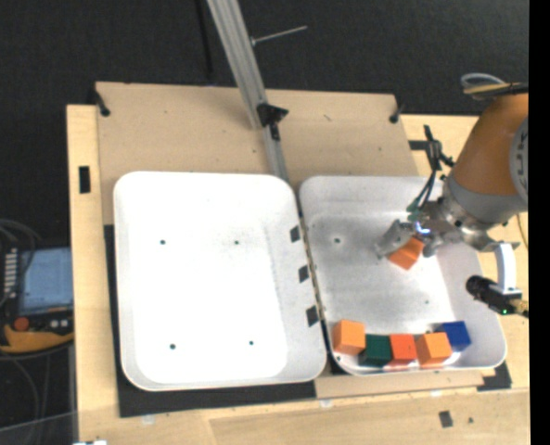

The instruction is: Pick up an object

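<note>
Camera view: arm [492, 160] enters from the right, cut off at the frame edge, orange band above the wrist. Gripper [407, 242] sits over the middle of the right bin [349, 202]. An orange block [404, 255] shows tilted at the fingertips, and looks pinched between the 2 fingers, closed down to its width. Fingers are small and partly blurred, so the contact is hard to confirm; cannot tell whether the block is clear of the bin floor.

5 blocks line the right bin's near wall: orange [350, 336], green [377, 349], orange-red [402, 347], orange [433, 347], blue [455, 334]. They touch or nearly touch; edges blur together.

Left bin [210, 276] sits just beside the right one.
</note>
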